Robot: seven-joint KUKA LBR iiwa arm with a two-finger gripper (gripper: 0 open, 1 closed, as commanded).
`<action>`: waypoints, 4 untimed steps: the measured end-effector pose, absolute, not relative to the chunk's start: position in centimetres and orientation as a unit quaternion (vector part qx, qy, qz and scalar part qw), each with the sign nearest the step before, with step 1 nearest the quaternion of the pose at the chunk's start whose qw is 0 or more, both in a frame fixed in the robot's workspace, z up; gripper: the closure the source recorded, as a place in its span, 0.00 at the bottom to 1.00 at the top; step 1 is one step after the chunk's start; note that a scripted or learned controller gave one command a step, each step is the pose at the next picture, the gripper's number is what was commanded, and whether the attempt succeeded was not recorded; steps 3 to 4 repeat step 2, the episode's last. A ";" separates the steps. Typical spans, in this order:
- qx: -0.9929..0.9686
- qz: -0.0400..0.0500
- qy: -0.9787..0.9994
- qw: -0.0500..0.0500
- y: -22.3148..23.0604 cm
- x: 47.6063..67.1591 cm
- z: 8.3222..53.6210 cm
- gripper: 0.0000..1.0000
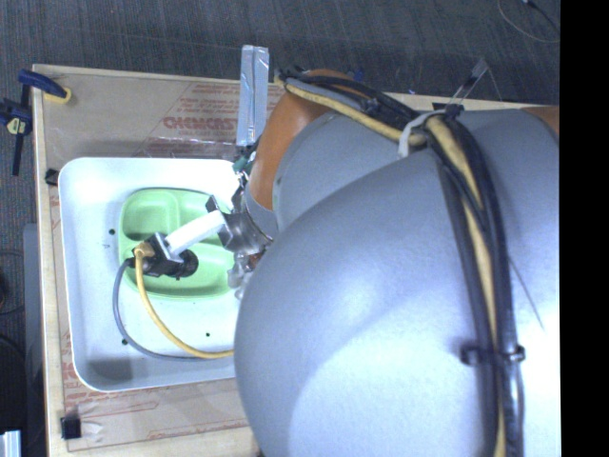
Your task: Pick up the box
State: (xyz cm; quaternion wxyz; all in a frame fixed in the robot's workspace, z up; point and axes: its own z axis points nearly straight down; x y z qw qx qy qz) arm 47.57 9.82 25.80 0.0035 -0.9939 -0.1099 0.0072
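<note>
A light green, shallow box (157, 219) with moulded compartments lies in the left white bin (78, 284), toward its middle and back. My gripper (240, 255) sits at the box's right edge, low over the bin and mostly hidden under my own wrist. The large grey arm (400, 303) with its orange band (285, 131) covers the right half of the view. Nothing can be seen held.
The bin's white walls ring the green box closely on the left and back. A grey upright post (254, 89) stands behind the bin. Blue clamps (43, 86) grip the bench's back left corner. Bare bin floor (143, 350) lies in front of the box.
</note>
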 end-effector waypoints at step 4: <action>-0.990 0.000 -0.138 0.001 7.2 47.7 31.5 1.00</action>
